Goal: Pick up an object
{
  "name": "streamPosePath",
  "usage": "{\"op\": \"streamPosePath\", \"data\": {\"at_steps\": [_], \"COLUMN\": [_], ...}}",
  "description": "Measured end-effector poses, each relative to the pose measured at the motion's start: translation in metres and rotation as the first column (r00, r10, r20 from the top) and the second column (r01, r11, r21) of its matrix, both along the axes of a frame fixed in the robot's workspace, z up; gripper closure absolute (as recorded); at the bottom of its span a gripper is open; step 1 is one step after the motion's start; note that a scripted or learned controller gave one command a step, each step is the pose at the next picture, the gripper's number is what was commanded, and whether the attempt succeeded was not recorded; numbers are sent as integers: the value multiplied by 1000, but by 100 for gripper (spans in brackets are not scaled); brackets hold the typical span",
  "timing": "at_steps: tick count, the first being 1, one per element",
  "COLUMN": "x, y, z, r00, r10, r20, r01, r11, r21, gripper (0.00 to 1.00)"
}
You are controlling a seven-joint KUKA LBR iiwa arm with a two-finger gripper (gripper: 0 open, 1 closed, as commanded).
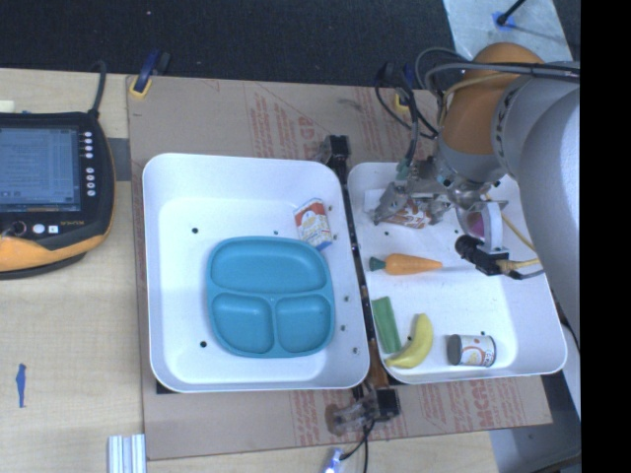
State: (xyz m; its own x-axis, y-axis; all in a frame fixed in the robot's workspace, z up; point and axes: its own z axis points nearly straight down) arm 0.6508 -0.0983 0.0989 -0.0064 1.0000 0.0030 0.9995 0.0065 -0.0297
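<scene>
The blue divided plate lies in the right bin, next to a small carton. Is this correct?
Not quite: the camera view shows the blue divided plate in the left bin, not the right one. The small carton does lie next to it.

The grey arm (552, 156) comes in from the right of the camera view, its broad link filling the upper right corner. The orange band (483, 97) sits above the wrist, with dark cables looping around it. Below it the gripper (412, 200) points down and leftward (its metal parts blur together here), low over the far end of the right-hand side.
</scene>
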Motion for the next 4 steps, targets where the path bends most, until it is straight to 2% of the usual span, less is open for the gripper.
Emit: {"op": "streamPosePath", "data": {"at_steps": [1,2,3,4], "x": [-3,-50,-50,-76], "y": [-3,72,72,13], "z": [9,94,93,93], "r00": [1000,1000,1000,1000], "r10": [3,1,0,-3], "r20": [-13,26,25,25], "r01": [-3,-1,0,4], "r11": [1000,1000,1000,1000], "r21": [-2,-3,-4,-4], "gripper": [100,100,0,0]}}
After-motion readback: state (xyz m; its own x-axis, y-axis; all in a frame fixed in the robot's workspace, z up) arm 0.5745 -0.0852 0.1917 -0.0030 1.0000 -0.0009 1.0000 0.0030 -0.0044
